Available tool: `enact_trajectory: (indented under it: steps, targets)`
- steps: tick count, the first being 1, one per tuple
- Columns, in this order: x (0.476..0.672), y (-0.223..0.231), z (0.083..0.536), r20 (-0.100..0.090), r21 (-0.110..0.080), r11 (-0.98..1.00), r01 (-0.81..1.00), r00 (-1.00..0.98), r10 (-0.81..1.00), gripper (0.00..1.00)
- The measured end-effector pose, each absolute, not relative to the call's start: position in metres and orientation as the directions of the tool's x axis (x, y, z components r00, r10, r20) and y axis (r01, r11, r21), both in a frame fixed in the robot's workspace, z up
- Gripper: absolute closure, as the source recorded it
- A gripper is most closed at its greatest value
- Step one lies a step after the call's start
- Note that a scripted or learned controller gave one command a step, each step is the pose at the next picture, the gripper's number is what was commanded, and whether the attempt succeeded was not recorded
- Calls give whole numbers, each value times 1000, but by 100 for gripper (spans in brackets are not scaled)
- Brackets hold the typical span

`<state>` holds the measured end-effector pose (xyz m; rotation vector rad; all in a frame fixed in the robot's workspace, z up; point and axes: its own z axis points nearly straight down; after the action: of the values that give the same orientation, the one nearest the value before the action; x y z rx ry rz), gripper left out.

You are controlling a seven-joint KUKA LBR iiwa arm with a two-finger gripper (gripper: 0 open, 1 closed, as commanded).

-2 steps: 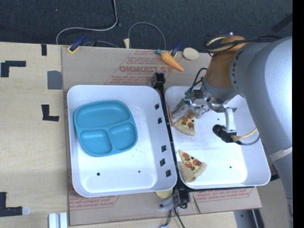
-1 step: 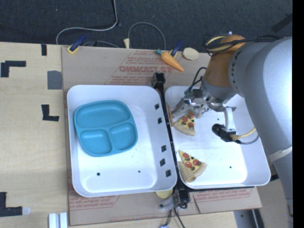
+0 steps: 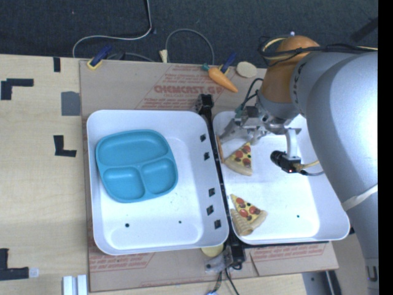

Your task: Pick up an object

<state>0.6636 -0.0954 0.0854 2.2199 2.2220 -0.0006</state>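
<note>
White plastic is making up the two shallow bins, and nearest the camera, at about five o'clock from the frame's centre, a pizza slice [image 3: 246, 212] is lying flat on the floor of the right bin [image 3: 307, 217], close to the black divider between the bins. A little farther up, at about three o'clock, a second pizza slice [image 3: 240, 159] is resting with its crust toward the divider, and the gripper [image 3: 250, 132] is hanging just above and beside its upper end. Its metal fingers are looking spread rather than pinched, with nothing visibly between them, so it is gripping nothing at this moment.

To do the pick well, I judge the arm should be centring the fingers over the second slice's narrower width, coming down straight until they are straddling it, and closing only once both tips are reaching the bin floor; a flat, thin toy like this is likely to slip out if it is caught by one edge.

At nine o'clock the left bin [image 3: 184, 226] is holding a blue divided plate [image 3: 136, 165]. Both bins are sitting on brown cardboard [image 3: 178, 85] over a pale wooden bench [image 3: 37, 183]. Farthest off, at twelve o'clock, a toy carrot [image 3: 221, 78] is lying on the cardboard, with cables [image 3: 147, 17] trailing over dark carpet [image 3: 61, 11].
</note>
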Motion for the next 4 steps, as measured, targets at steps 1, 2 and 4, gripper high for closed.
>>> enact_trajectory:
  steps: [1,2,4]
  targets:
    - [614,-95,87,-3,5,1,1000,-1,1000,0]
    - [640,-105,86,1,1,3,1000,-3,1000,0]
    - [632,-96,86,-3,5,1,1000,-1,1000,0]
